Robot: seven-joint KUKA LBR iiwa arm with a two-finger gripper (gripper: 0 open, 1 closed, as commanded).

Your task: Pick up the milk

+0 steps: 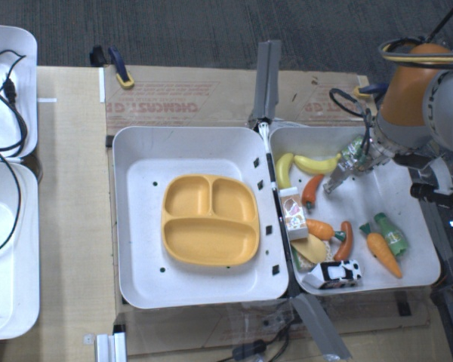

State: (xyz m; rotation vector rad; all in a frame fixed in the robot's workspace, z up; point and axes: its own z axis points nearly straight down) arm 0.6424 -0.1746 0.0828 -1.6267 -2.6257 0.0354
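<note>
Two white bins on your worktop; the black-and-white cow-patterned milk carton (pixel 339 274) lies at the right bin's (pixel 415 202) front edge. Your tool (pixel 334 185) hovers near that bin's back, grip unclear.

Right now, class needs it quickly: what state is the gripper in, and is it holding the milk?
Gripper: cannot be told whether open or closed; it hangs over the right bin near the banana. The milk lies apart, at the bin's front edge.
</note>
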